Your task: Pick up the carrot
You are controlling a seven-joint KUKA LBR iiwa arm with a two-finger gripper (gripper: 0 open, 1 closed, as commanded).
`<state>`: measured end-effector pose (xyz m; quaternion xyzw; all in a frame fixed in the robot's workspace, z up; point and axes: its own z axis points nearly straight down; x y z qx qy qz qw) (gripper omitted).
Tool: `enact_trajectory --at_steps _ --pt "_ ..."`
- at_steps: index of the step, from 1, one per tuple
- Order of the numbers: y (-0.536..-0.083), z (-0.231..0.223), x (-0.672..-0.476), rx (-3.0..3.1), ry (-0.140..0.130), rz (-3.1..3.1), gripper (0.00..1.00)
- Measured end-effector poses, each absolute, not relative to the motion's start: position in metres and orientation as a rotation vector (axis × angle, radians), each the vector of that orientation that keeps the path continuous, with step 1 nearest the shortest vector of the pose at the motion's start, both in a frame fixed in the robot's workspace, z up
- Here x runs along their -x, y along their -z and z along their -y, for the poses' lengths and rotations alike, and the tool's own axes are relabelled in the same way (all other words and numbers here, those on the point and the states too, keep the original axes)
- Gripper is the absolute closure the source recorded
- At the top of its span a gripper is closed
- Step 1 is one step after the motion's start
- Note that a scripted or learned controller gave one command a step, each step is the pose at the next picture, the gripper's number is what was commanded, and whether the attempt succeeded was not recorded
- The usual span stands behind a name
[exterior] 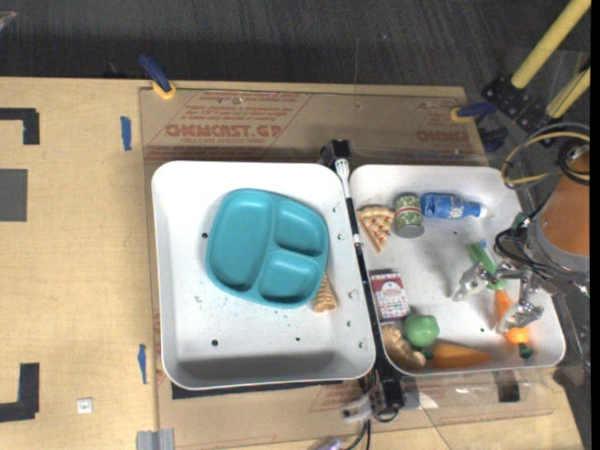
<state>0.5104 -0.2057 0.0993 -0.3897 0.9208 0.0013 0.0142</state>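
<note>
Carrot (460, 353) lying flat along front wall of right bin (548, 345), tip pointing right, thick end toward green round fruit (422, 329); fruit touching or just beside that end. Pale tan food item (401, 345) tucked left of fruit, in front-left corner of same bin.

Small red-and-white packet (389, 294) just behind fruit, against left wall. Waffle-patterned wedge (376, 225) farther back along that wall. Small tin with green label (407, 215) beside wedge, and blue-and-white bottle (449, 207) lying on its side just right of tin, near back wall.

Gripper (494, 281) low over right half of same bin, behind carrot and apart from it. Metal fingers (472, 282) spread, nothing seen between them. Small orange piece (503, 302) and green piece (482, 253) near fingers; exact contact not discernible. Another orange bit (517, 335) and dark green bit (526, 351) near front-right corner, right of carrot tip. Arm (567, 216) entering from right, orange band visible, cables looped around wrist.

Left bin (178, 279) holding teal divided plate (266, 247), set centrally, tilted slightly. Second waffle-patterned piece (324, 294) touching plate's right front edge, near wall shared with right bin.

Both bins resting on cardboard sheet (225, 120) printed in red, held with blue clamps (155, 75) at back. Wooden bench (66, 251) beneath, marked with black tape at left.
</note>
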Motion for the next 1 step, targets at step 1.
enact_trajectory --at_steps 1 --pt "-0.0918 0.2064 -0.5104 1.212 -0.015 -2.867 0.00"
